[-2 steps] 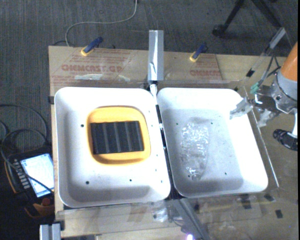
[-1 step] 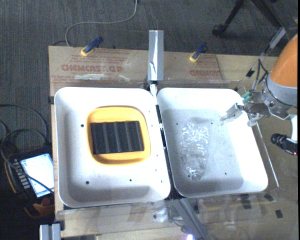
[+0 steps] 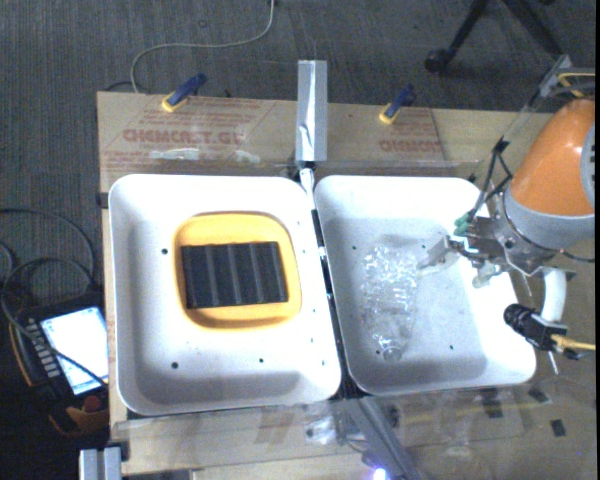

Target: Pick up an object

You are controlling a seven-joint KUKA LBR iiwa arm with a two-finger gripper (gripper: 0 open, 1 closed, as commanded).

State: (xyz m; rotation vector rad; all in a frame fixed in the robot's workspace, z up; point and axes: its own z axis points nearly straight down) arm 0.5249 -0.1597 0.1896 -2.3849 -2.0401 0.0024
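A clear crumpled plastic bottle (image 3: 391, 298) lies in the right bin (image 3: 420, 368), near its middle. A yellow tray with a black ribbed insert (image 3: 236, 270) rests in the left bin (image 3: 145, 348). My gripper (image 3: 452, 249) hangs over the right side of the right bin, just right of the bottle's upper end. The grey wrist and orange band (image 3: 558, 173) sit above the bin's right rim. No object shows between the fingers.
Two blue-and-yellow clamps (image 3: 184, 92) (image 3: 397, 103) hold the cardboard backing behind the bins. A metal post (image 3: 311, 118) stands between the bins at the back. A tablet and cables (image 3: 65, 343) lie on the floor at left. Chair legs (image 3: 490, 8) stand at top right.
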